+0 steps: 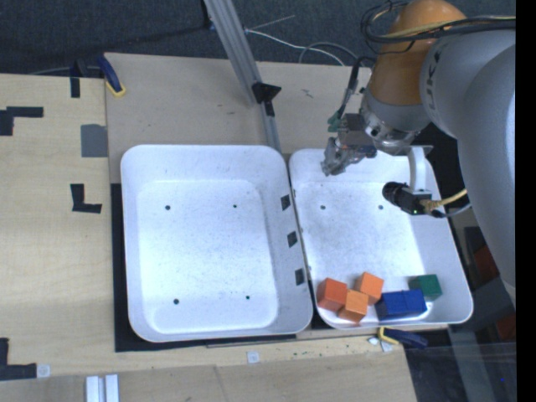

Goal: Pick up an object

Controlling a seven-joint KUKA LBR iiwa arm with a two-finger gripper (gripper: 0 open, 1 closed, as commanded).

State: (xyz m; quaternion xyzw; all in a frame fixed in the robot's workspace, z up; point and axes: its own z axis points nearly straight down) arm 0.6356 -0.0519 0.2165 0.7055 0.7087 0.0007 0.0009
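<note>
My two-finger gripper point(332, 164) hung over the right white bin's point(435, 224) far-left corner; grip state unreadable, fingertips blurred.

robotics lab: taped bench point(50, 224), twin white bins point(138, 174), clamped pole point(239, 44)

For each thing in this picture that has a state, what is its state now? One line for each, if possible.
Gripper: above the far edge of the right white plastic bin, holding nothing visible.
Three orange cubes: clustered at the near edge of the right bin.
Blue rectangular block: lying flat beside the cubes.
Small green block: resting behind the blue one.
Left white plastic bin: upright on the bench.
</note>
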